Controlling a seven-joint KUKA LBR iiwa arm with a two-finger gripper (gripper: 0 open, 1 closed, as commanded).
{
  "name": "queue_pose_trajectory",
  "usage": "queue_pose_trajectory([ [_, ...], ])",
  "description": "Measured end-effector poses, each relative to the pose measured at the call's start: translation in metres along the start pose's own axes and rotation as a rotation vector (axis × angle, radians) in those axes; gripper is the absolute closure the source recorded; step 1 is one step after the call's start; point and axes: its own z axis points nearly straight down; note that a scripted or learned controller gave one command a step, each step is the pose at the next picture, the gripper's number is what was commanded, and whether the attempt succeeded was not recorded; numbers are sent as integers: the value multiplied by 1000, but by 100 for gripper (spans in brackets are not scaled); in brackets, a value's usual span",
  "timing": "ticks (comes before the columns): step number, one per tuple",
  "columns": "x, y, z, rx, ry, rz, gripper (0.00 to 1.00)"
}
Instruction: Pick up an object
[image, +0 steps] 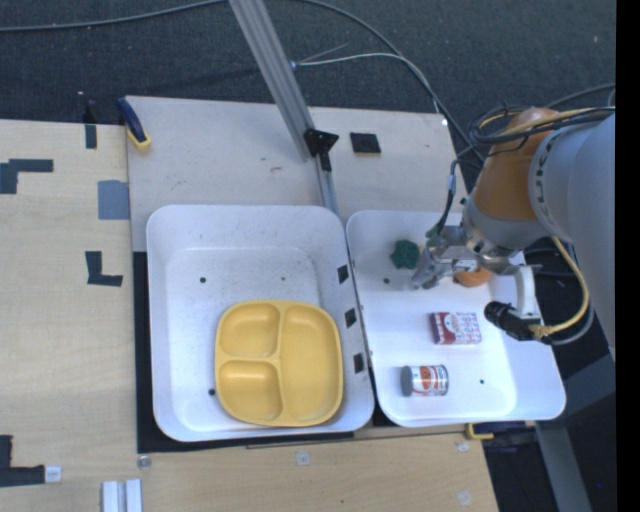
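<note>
The gripper (432, 272) hangs low in the right bin (540, 400), whether spread or pinched I cannot tell, with the green object (405, 254) just to its left and the orange one (472, 277) close on its other side.

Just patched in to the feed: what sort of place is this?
Probably a robotics lab grasping bench: two white bins on a plywood bench, a KUKA arm over the right one, loose cables, tape marks.
</note>
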Motion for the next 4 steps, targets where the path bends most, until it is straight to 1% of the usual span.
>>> queue_pose_trajectory([
  [1, 4, 8, -60, -8, -1, 0, 100],
  [2, 1, 2, -121, -8, -1, 1, 100],
  [3, 1, 3, -127, -3, 0, 2, 100],
  [4, 62, -1, -130, -1, 1, -3, 100],
])
